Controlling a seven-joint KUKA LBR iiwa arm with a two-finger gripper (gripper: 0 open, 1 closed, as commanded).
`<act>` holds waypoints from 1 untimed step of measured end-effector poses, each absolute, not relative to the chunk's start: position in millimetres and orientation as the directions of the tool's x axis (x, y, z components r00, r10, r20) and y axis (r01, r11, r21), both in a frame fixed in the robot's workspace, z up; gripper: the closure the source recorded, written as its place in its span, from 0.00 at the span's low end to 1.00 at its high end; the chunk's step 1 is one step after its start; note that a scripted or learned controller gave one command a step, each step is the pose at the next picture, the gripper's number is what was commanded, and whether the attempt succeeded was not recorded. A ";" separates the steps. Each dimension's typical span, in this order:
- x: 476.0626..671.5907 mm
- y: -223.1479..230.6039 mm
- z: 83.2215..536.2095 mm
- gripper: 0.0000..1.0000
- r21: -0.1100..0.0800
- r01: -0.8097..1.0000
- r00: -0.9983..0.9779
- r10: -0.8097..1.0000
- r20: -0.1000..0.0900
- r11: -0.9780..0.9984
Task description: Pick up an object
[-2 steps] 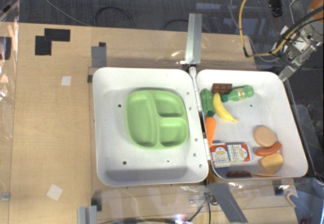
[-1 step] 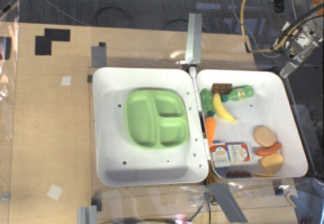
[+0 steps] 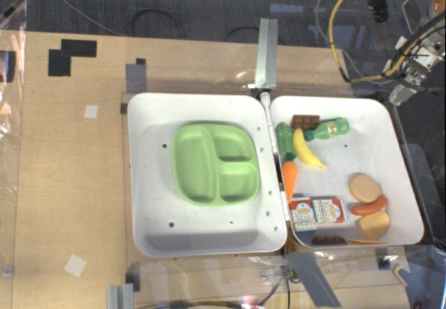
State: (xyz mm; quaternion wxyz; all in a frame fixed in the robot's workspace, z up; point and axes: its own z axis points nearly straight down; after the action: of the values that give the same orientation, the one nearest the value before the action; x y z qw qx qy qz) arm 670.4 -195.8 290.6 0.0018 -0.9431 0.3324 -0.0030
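Green divided tray (image 3: 214, 163) in left bin (image 3: 143, 182), toy foods in right bin (image 3: 390, 133), red-bordered packet (image 3: 317, 211) lettering unreadable, tool (image 3: 411, 77) at upper right, grip state indiscernible

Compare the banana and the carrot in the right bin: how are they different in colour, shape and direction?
The banana is yellow and curved; the carrot is orange and straight, tapering toward its lower end. The banana lies at a slant, nearer the bin's middle, while the carrot lies along the right bin's left wall, pointing up and down in the picture. Both are toy foods lying flat in that bin.
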 end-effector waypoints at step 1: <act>670.3 -199.4 276.9 1.00 -0.004 -0.510 0.860 -0.510 0.005 -0.860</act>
State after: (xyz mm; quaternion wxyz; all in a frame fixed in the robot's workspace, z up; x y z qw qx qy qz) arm 670.3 -199.4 276.9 0.0013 -0.9643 0.2646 -0.0031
